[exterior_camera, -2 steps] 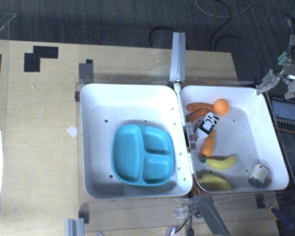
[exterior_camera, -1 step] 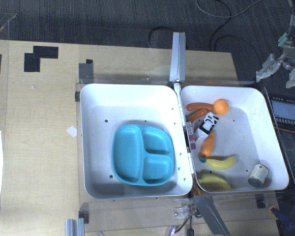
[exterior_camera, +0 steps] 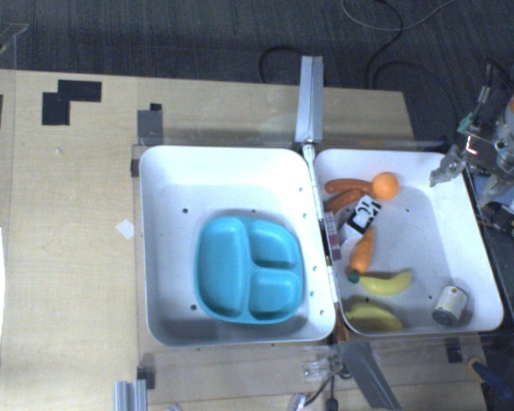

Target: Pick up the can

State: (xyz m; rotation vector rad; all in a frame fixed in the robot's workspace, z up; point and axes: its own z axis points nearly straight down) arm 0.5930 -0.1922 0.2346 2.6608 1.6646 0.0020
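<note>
Can [exterior_camera: 451, 305] lying on its side in the near right corner of the right bin [exterior_camera: 484, 255], silver, one round end turned toward the camera, apart from the other contents. Nearest neighbours: two bananas [exterior_camera: 385, 282], one just left of mid-floor and another [exterior_camera: 373, 317] against the near wall, neither touching it. Farther off along the divider, a carrot [exterior_camera: 364, 251], a black-and-white box [exterior_camera: 361, 215], a sausage-like piece [exterior_camera: 347, 186] and an orange [exterior_camera: 385, 186]. Left bin [exterior_camera: 167, 229] with a blue divided tray [exterior_camera: 248, 269], no part of the job. Claw [exterior_camera: 448, 169] up at the far right corner of the right bin, over its rim, well apart from the can and carrying nothing; too small and blurred to tell how wide it stands. Arm [exterior_camera: 512, 118] coming in from the right edge, orange band just showing, wrist leaning in toward the bin. Judged stage: approach only, no grasp begun. Next move, probably: travel along the right wall toward the near corner, stop above the can, turn to close across its round body and not its ends, then descend. Likely trouble: can rolling away on the smooth floor, or the bin's corner walls crowding the descent.
</note>
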